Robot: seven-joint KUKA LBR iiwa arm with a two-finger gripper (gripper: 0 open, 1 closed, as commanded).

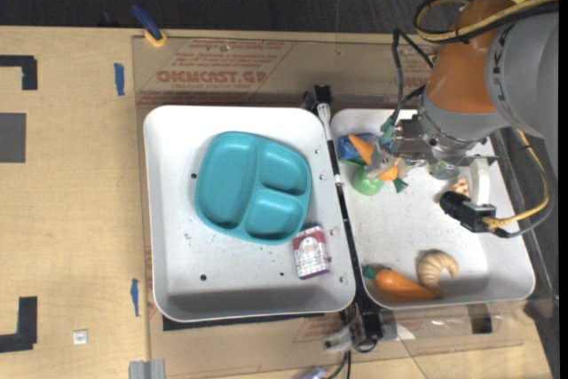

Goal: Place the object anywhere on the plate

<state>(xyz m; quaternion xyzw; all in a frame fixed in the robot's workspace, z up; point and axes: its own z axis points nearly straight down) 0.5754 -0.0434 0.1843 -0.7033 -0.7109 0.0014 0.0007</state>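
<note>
A teal divided plate (254,185) lies in the left bin (177,262), with three compartments. My gripper (390,162) hangs over the upper left part of the right bin (506,271), just above a small pile of toys: a green round piece (366,184) and an orange and blue piece (361,146). The grey arm with its orange band (466,58) comes in from the upper right. Whether anything sits between the fingers cannot be made out.
A small red and white can (311,253) lies in the left bin below the plate. In the right bin's lower part rest an orange carrot (401,281) and a tan shell-shaped item (437,264). A black and yellow cable (484,217) hangs beside the wrist.
</note>
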